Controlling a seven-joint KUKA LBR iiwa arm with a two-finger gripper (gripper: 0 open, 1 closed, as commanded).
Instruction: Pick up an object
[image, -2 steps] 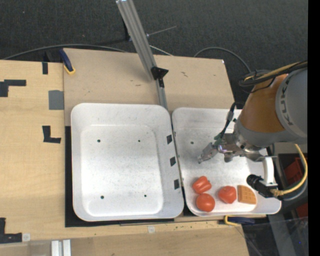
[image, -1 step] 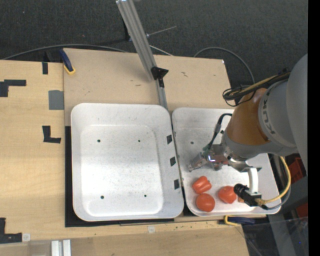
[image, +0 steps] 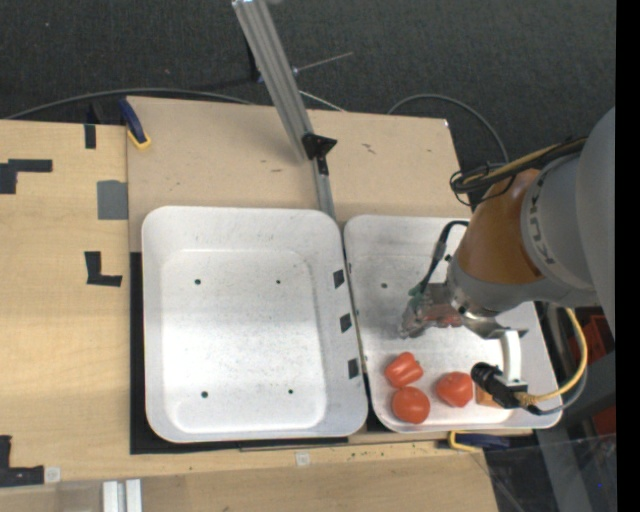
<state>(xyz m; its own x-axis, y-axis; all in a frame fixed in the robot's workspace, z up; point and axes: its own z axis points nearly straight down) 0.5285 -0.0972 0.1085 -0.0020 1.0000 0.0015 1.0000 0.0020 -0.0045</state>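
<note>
Three red rounded objects lie near the front of the right bin (image: 385, 250): one (image: 403, 369) toward the middle, one (image: 410, 404) at the front rim, one (image: 454, 388) to the right. My gripper (image: 418, 318) hangs low over the right bin's floor, just behind and slightly right of the middle red object, with a small gap to it. Nothing shows between the fingers.
The left bin (image: 245, 320) sits beside the right one, separated by a raised double rim with black clips (image: 347, 322). A slanted metal pole (image: 290, 95) stands behind the bins. The bench's wooden top surrounds both bins.
</note>
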